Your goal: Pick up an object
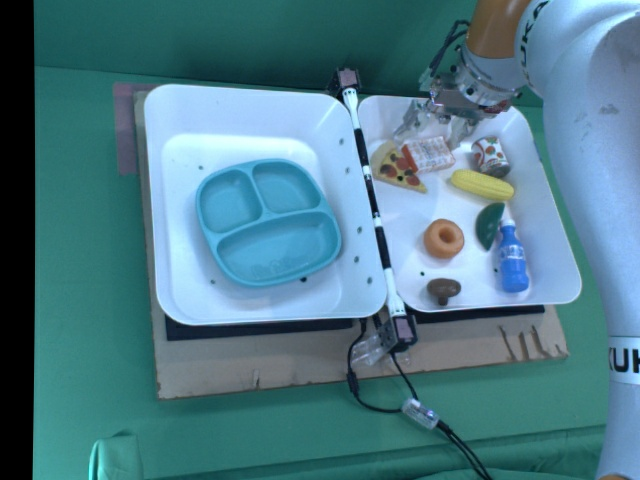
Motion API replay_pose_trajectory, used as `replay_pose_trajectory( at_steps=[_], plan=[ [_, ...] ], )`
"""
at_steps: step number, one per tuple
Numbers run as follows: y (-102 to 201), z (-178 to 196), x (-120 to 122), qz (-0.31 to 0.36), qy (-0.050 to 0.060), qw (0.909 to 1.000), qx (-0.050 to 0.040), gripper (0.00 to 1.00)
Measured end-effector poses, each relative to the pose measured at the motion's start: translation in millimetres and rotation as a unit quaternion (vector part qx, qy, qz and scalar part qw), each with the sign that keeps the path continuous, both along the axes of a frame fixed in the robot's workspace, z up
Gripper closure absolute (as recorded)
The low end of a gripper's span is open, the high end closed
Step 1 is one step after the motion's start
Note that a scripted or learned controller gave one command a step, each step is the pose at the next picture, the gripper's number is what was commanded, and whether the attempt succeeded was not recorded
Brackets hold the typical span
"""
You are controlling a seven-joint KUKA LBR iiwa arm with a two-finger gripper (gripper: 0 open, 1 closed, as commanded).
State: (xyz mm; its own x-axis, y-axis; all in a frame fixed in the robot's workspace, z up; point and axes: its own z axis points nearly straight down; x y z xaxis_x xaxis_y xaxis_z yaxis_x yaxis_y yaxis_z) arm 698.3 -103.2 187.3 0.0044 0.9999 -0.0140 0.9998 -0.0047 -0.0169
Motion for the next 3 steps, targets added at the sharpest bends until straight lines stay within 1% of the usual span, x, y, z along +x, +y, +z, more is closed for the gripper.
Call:
replay_pose_trajectory(
  at_steps=[1,2,3],
  plan=[
    [0.2,-0.5,-0.1,-0.001,0.0,1.0,0.0001,0.0],
    [5.0,0.1,-37.1,-0.001,-0.016,0.9999,0.0021,0.0],
    [1.4,17.2,-33.4,-0.004,-0.024,0.9997,-0.0011,1.0]
  ],
)
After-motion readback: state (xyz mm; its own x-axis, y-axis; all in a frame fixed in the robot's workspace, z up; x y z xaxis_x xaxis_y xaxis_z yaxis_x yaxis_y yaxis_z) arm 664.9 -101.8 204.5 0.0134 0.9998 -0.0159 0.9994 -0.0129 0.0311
